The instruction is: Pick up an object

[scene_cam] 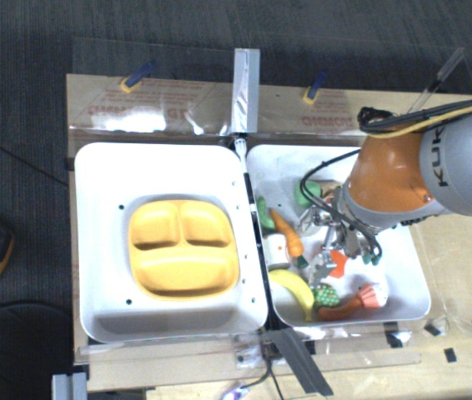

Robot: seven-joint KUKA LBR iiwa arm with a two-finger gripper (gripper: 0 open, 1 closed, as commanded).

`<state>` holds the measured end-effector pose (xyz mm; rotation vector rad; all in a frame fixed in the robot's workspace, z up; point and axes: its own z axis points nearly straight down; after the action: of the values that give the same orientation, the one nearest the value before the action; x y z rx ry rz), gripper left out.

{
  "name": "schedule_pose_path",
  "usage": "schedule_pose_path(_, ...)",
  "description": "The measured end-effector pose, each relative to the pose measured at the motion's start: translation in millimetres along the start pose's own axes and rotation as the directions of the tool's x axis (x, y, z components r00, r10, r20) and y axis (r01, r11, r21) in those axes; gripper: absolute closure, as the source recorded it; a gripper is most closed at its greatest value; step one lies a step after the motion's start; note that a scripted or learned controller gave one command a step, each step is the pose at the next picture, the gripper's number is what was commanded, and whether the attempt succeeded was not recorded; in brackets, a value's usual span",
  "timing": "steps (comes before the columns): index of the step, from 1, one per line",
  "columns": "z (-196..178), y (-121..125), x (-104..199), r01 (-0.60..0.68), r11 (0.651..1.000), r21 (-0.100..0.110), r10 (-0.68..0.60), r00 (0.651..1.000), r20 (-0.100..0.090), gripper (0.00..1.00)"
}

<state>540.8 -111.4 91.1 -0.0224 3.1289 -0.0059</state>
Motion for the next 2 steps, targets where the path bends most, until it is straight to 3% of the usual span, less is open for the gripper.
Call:
schedule_pose_path(1,-0.9,13.4,10.5,-0.001,1.0,0.003,0.001,1.0,0.009,0.0)
schedule_pose_path(2,-11.0,11.2,9.8,-0.005,1.0,0.007,0.005,1.0,0.009,1.0)
